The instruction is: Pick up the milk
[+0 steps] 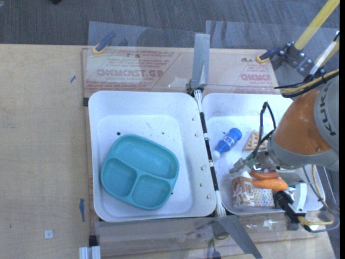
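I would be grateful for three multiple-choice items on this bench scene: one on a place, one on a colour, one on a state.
1. Where does the divided plate lie?
A. In the left bin
B. In the right bin
C. On the bench outside the bins

2. What colour is the bottle in the right bin?
A. Red
B. Blue
C. Green

3. How does that bottle rest?
A. Standing upright
B. Lying on its side
C. Stacked on the plate

Answers:
1. A, since the teal plate sits on the left bin's floor.
2. B, since its body is blue with a pale cap end.
3. B, since it lies lengthwise on the right bin's floor, apart from the carton and the carrot nearer the arm.
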Robot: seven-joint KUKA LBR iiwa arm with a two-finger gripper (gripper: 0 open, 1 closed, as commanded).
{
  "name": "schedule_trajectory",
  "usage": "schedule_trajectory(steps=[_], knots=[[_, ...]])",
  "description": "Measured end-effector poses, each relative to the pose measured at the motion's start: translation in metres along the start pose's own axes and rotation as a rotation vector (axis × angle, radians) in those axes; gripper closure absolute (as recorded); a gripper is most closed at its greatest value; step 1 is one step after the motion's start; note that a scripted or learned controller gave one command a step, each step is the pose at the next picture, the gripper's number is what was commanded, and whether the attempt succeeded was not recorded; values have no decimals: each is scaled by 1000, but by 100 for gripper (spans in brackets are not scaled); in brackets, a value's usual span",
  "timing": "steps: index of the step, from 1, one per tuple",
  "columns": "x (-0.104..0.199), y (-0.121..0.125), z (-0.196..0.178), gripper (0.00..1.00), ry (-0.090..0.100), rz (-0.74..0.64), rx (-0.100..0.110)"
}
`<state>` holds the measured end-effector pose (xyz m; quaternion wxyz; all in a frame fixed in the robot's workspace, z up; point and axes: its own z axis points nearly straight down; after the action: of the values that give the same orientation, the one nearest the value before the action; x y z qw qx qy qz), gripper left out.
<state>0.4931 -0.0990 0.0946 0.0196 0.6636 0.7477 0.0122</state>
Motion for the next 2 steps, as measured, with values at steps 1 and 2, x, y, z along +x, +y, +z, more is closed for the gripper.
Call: schedule_trajectory(steps=[1, 2], knots=[[0, 0, 0, 0, 0, 17, 1], [5, 0, 0, 0, 2, 14, 2]])
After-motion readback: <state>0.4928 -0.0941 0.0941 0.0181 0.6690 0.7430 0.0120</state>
